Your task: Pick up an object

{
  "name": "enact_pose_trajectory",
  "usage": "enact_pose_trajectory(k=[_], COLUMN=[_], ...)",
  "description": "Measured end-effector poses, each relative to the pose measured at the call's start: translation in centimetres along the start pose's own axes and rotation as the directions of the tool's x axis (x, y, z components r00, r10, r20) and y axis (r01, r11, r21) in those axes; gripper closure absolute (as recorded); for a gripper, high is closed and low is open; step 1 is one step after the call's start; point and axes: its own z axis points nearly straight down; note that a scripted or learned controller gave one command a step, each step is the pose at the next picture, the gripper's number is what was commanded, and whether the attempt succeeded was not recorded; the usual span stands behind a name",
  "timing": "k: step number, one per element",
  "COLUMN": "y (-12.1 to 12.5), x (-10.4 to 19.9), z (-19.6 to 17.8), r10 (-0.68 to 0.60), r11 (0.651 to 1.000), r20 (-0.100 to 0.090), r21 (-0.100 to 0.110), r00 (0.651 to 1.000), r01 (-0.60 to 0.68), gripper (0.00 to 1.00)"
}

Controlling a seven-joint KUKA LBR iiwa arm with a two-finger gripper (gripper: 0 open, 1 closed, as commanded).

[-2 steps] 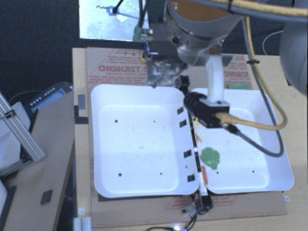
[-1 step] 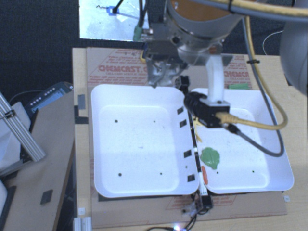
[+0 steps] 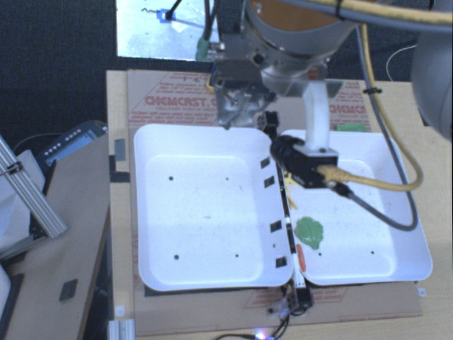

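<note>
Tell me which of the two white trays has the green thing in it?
The right bin. The green object lies near its left wall, with a small orange piece beside it.

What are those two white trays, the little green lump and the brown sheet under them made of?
The two shallow white bins look like thin moulded plastic, going by their smooth, faintly shiny surface and rounded corners. The small green lump in the right bin appears soft, perhaps foam or rubber; its crumpled outline suggests so, though I cannot be sure. The flat brown sheet looks like matte cardboard with red lettering printed on it.
</note>
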Motion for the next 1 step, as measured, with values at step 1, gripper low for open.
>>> enact_pose_trajectory(k=[1], y=[0.00], x=[0.01], z=[0.00], r10=[0.000], r11=[1.000], r20=[0.000], r21=[0.000], r00=[1.000], r01=[0.000], gripper=[1.00])
